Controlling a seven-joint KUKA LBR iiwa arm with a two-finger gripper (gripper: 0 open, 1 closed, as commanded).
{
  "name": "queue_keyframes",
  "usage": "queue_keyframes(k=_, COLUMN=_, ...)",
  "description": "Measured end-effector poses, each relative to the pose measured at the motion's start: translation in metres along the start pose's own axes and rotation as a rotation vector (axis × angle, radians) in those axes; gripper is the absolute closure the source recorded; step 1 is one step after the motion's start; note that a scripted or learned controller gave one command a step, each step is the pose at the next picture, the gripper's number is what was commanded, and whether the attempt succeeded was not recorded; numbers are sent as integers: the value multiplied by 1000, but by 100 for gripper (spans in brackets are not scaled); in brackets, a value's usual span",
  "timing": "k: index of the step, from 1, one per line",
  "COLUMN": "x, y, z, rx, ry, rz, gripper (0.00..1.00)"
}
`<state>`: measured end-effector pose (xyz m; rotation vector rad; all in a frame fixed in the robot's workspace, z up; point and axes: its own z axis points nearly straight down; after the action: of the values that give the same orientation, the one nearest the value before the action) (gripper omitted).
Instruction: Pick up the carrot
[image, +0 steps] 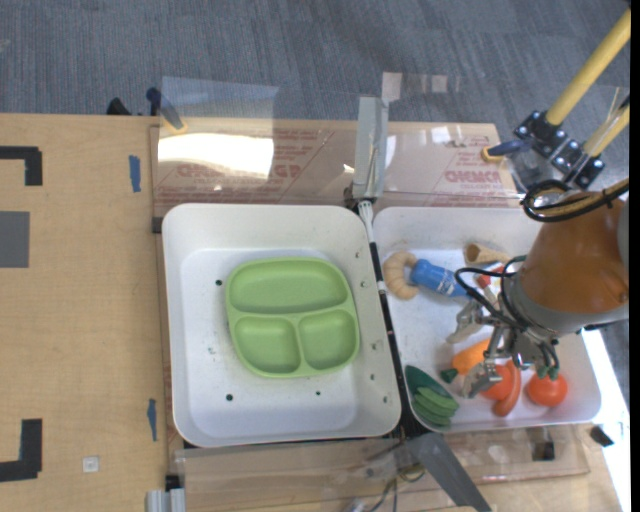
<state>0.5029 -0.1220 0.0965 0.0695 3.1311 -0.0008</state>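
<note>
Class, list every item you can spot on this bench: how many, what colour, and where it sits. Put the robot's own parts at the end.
Bins: two, white, side by side on the bench.
Divided plate: one, green, middle of the left bin.
Carrot: one, orange, right bin, under the gripper.
Tomato: one, red-orange, right bin, near corner.
Red item: one, right bin, beside the tomato; type unclear.
Green item: one, dark green, right bin's near left edge.
Blue item: one, right bin, far side.
Tan item: one, right bin, by the divider.
Arm: one, orange band, over the right bin.
Gripper: one, metal, above the carrot.
</note>
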Motion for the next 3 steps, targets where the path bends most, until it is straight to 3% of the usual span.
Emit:
queue_keyframes(k=1, x=-1, y=1, z=-9, rx=0, ry=-4, rz=-3, gripper=100)
queue_keyframes(k=2, x=-15, y=57, z=-118, rx=-2, ry=-5, rz=200, gripper=100)
queue_keyframes(k=3, x=-34, y=8, z=-82, rx=2, ry=4, rz=326, gripper=100)
